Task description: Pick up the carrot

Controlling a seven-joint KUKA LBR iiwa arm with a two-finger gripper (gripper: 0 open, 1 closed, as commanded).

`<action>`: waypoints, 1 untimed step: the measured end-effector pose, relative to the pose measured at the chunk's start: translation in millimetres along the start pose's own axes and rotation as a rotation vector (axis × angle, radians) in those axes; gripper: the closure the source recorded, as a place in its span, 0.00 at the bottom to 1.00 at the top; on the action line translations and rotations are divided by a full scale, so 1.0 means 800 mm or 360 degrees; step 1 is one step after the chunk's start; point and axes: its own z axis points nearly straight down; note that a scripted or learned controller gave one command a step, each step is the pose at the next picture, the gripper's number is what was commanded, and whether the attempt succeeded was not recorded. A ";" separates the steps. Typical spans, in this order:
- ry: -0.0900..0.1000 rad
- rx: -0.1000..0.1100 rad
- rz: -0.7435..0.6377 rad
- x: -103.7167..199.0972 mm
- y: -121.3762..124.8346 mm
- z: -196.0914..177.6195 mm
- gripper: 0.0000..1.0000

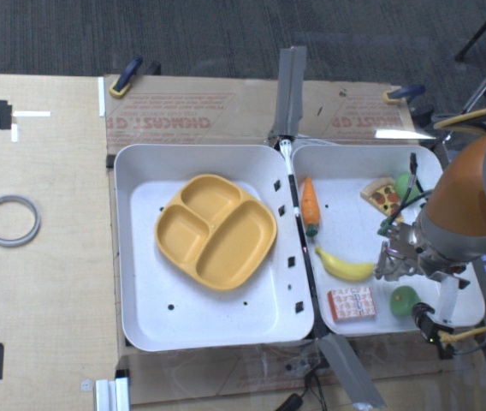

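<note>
We note the carrot (310, 202) lying at the right bin's (346, 157) left wall, long axis near-to-far, well left and slightly far of the gripper (392, 262) by the banana (344, 266); whether it is clenched we cannot tell.

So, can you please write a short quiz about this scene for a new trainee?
1. True or false: the carrot lies in the left bin.
2. Which thing lies nearest below the carrot: A) banana, B) pizza slice, C) yellow divided plate?
3. Fill in: the gripper is over the ___ bin.

Key: 1. False, it lies in the right bin. 2. A. 3. right.
</note>
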 end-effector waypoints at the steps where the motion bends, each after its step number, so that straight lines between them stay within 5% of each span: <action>1: 0.0001 0.0002 0.0166 0.023 -0.013 0.031 1.00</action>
